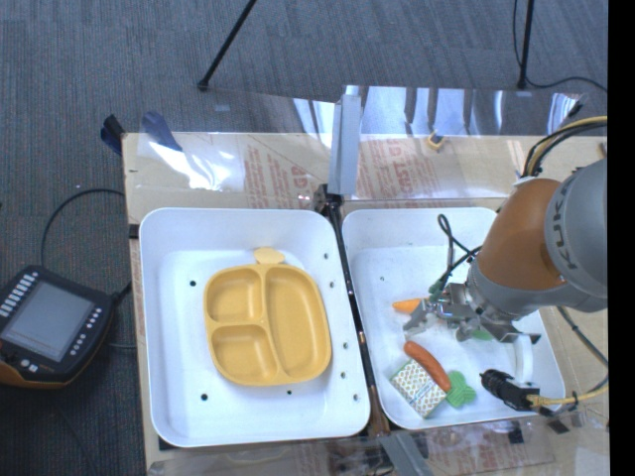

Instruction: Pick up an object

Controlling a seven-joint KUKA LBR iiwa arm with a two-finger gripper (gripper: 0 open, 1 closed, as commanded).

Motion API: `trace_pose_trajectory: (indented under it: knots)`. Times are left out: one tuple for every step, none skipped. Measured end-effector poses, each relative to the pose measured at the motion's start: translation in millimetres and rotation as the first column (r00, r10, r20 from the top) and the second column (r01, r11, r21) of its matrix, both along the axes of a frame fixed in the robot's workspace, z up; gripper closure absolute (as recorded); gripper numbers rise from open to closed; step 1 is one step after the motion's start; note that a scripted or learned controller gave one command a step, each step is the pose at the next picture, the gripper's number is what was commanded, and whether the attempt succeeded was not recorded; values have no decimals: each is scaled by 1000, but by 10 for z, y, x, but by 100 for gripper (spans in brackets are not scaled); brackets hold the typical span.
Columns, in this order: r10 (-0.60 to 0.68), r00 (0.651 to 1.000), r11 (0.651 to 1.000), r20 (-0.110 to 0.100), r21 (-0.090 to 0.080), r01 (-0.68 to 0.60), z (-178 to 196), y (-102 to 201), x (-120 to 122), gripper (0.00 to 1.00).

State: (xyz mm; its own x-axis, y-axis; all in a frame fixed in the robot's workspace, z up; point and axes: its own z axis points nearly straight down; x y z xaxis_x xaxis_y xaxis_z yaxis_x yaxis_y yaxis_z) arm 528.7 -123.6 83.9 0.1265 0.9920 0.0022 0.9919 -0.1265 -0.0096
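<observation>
A handheld control pendant (45,327) lies on the floor, left of the bench (288,172). The left bin (169,266) holds one yellow divided plate (268,325), lying flat near its middle, with three compartments facing up. In the right bin (382,256), a small orange piece (406,305) lies towards the bin's centre, just left of the pincer (437,313) and very close to its tip; contact between the two cannot be confirmed. The pincer is low over the bin floor, and whether it is spread or pressed together cannot be told from this angle; nothing is seen gripped in it. Nearer the front edge lie a red-orange sausage-shaped item (427,362), set at a slant, a pale patterned packet (418,388) touching its lower end, and a green item (459,392) just beside the packet; its form is too small to identify. The arm (536,246) enters from the right and covers the right part of that bin, and its upper section is cut off at the frame edge.
</observation>
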Motion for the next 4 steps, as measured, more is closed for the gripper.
trace_pose_trajectory:
  knots:
    - [-40,999,999,0,0,40,5,246,-549,0]
    - [-43,999,999,-5,3,43,80,249,-551,100]
    - [-43,999,999,-6,2,43,77,251,-552,0]
    - [-11,1000,1000,8,-2,11,1032,609,-516,0]
